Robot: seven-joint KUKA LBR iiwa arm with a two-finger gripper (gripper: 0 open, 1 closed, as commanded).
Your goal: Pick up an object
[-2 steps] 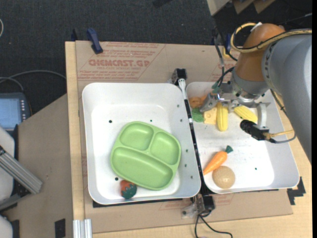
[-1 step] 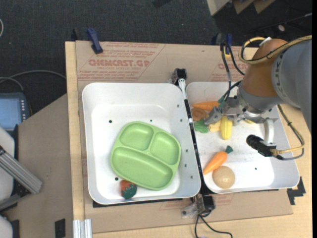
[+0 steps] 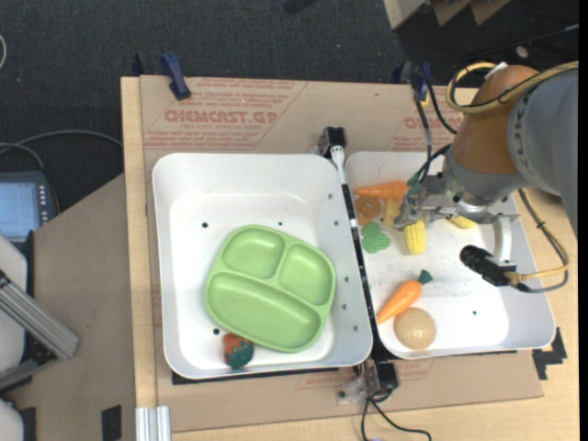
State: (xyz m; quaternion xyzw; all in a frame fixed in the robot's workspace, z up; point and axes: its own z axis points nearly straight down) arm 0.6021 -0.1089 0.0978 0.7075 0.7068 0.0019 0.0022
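My gripper [image 3: 419, 211] hangs low over the back left of the right bin [image 3: 524, 324], the grey arm and its orange band [image 3: 482, 136] rising behind it. A yellow corn cob [image 3: 415, 238] lies just under and in front of the gripper, touching or nearly touching it. Other yellow pieces [image 3: 465, 220] peek out beside the gripper's body. An orange carrot [image 3: 380, 191] lies to its left at the back. A brown round piece [image 3: 367, 209] and a green piece [image 3: 375, 240] sit by the bin's left wall.
A second carrot [image 3: 400, 299] and a beige ball [image 3: 414, 327] lie at the right bin's front. A black part of the arm [image 3: 483, 263] sticks out over its middle. The left bin [image 3: 184, 191] holds a green divided plate [image 3: 269, 288] and a strawberry [image 3: 236, 349].
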